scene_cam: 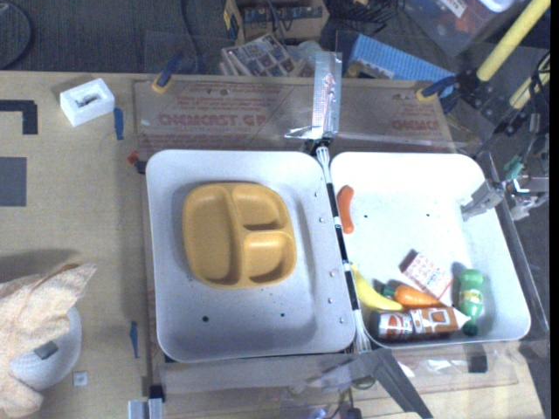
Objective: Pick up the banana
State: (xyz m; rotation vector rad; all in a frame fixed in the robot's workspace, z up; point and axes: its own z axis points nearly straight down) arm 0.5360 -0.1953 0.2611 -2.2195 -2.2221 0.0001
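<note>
1. Two white bins sit side by side on the bench; the right bin (410,168) carries the banana (371,293).
2. Banana: near the bin's front-left corner, long axis running left edge toward front, touching a carrot (417,298).
3. Gripper (500,195): at the right edge, well apart from the banana; opening cannot be told, nothing seen held.

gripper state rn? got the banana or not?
Gripper: at the right bin's right edge; open or shut cannot be told. Nothing seen in it. Banana lies in that bin's lower left, apart from it.
</note>
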